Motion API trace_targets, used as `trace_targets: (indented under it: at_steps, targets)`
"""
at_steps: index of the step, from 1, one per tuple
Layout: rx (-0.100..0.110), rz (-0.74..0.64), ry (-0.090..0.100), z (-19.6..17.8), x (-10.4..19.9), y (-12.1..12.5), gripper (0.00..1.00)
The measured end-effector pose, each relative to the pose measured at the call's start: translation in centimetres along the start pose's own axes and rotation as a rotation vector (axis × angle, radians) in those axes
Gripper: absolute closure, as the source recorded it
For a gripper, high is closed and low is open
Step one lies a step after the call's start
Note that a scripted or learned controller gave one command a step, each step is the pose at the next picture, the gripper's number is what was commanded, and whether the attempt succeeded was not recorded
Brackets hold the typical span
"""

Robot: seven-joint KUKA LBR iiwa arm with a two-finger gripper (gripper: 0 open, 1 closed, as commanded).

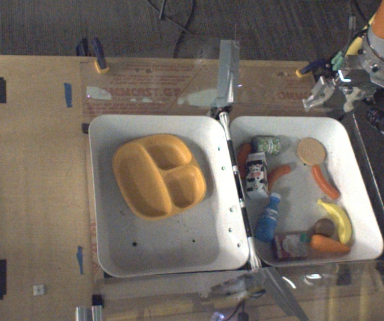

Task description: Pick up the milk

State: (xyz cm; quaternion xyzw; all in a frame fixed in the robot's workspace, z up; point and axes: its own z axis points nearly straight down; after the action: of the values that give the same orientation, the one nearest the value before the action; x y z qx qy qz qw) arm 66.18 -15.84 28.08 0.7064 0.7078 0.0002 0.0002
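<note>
The milk lies in the right bin, close against its left wall, a small white carton with dark markings. A red sausage sits just beside it on the left, a blue bottle just below. The hand hovers well apart, up beyond the bin's far right corner over the bench (nothing sits between its fingers, which stand spread). The left bin holds a yellow tray.

I count two bins, one yellow tray, one milk, one can, one blue bottle, one banana, one carrot, one cookie, three sausages.
</note>
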Motion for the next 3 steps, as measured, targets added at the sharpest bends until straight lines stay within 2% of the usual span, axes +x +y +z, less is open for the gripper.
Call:
trace_targets:
  at_steps: [1,2,3]
  targets:
    - [-0.002,0.307,-0.002,-9.5,-6.5,0.5,0.00]
    - [0.001,0.160,0.000,2.1,-1.6,-9.1,0.00]
    - [0.002,0.228,0.000,9.6,10.0,-6.9,0.00]
